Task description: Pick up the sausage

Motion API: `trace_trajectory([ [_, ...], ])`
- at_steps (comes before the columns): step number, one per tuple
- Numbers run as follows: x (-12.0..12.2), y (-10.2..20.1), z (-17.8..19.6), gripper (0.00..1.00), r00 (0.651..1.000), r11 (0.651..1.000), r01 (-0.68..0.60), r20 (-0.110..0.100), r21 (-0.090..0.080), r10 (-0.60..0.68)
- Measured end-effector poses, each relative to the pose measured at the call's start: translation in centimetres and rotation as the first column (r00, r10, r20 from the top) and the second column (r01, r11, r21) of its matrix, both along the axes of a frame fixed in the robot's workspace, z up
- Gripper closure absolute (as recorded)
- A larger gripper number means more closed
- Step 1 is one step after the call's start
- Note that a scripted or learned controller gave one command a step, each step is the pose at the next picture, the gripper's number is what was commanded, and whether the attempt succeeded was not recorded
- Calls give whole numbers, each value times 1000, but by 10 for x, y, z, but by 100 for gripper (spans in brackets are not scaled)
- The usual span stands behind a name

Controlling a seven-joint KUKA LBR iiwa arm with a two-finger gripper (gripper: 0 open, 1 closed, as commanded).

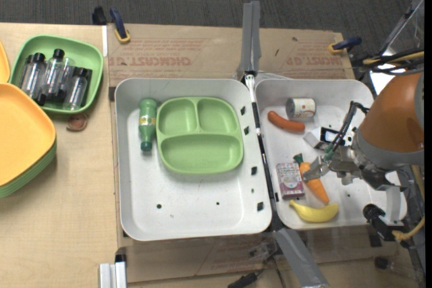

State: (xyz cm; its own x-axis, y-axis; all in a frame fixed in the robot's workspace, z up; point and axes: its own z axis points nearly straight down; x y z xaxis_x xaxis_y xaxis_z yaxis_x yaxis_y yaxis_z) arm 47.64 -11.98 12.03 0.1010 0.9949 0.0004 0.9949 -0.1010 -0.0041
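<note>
Bench [74,212]: pale wood, with cardboard sheet [202,57] under two shallow white bins set side by side

Left bin [196,212]: holds a green three-compartment tray [200,135] in its upper half; a green bottle [147,123] lies just beside the tray's left edge, cap end toward the far wall

Right bin [351,88]: crowded. Arm [398,125] comes in from the right, orange band showing above grey wrist

Far left on the bench: stack of orange plates [23,145], partly cut by the frame edge; behind it a green square dish [57,74] carrying several small dark-capped bottles [54,81]

Gripper [316,170] low over the right bin's middle, at the top end of a carrot [317,189]; whether its fingers are spread or pressed together cannot be told at this size

Banana [314,212] lies near the bin's front wall, just below the carrot

Small pink-and-white carton [289,179] lies flat left of the carrot, close to the bin's left wall

Sausage [286,122]: orange-red, lying free on the bin floor in the upper left part of the right bin, tilted down toward the right, apart from the gripper

Small white can [301,106] on its side just above the sausage's right end
</note>
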Motion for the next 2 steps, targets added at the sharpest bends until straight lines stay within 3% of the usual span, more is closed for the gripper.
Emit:
trace_trajectory([
  [1, 21, 1, -25, 0, 986, 986, -166, 7, -1, 166],
  [2, 5, 9, -24, 0, 999, 999, -38, 18, -4, 38],
])
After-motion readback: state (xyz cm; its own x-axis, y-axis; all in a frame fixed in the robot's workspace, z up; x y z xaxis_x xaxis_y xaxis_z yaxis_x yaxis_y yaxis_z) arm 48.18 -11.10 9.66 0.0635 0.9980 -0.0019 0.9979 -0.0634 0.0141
